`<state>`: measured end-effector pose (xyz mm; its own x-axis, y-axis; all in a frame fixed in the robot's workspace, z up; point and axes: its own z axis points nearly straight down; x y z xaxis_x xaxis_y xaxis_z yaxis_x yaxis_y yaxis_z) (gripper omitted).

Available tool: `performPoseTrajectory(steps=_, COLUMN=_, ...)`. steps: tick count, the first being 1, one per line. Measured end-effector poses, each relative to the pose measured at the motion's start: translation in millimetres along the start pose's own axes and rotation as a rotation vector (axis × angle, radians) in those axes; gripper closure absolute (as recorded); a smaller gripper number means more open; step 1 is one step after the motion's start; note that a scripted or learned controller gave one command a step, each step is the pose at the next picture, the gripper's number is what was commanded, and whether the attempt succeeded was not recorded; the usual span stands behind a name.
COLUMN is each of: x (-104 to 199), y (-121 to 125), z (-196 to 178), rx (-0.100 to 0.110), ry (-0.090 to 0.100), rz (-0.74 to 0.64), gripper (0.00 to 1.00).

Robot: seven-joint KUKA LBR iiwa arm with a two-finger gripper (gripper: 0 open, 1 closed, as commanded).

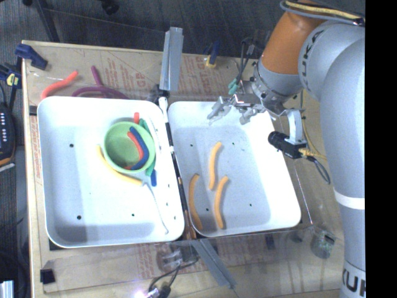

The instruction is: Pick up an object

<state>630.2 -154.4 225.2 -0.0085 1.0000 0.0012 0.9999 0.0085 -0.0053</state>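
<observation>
- I am watching the arm (322, 48) reaching in from the right, its orange band (288, 39) sitting above the wrist, which is leaning over the far edge of the right bin (279, 191).
- The pincer (232, 109) is hanging over that bin's far wall, its metal fingers (218, 109) pointing left and slightly downward; they are looking spread apart, with nothing showing between them.
- A black cylindrical part (284, 143) with cables is sticking out below the wrist, over the right bin's right side.
- The right bin is holding three orange, finger-like strips. The upper strip (214, 163) is lying near the bin's middle, well apart from the pincer and nearer to me than it.
- The second strip (219, 201) is lying just beside and below the upper one, curving toward the near wall.
- The third strip (194, 200) is lying along the bin's left wall, beside the divider between the bins.
- The left bin (68, 210) is sitting just beside the right bin, the two touching along their shared edge.
- It is holding a green bowl (127, 144) in its far right part, close to the right bin.
- Red and blue curved pieces (138, 146) are resting in the bowl, and a yellow rim (118, 169) is peeking from under it; I cannot tell what that one is.
- On the desk (124, 61) beyond the left bin, an orange strip (59, 84) and a purple loop (99, 90) are lying.
</observation>
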Motion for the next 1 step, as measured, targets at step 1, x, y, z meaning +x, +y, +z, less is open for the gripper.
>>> performPoseTrajectory(steps=1, x=-23.3, y=-14.3, z=133.0, rx=-0.004, ry=-0.002, rz=-0.040, gripper=0.00)
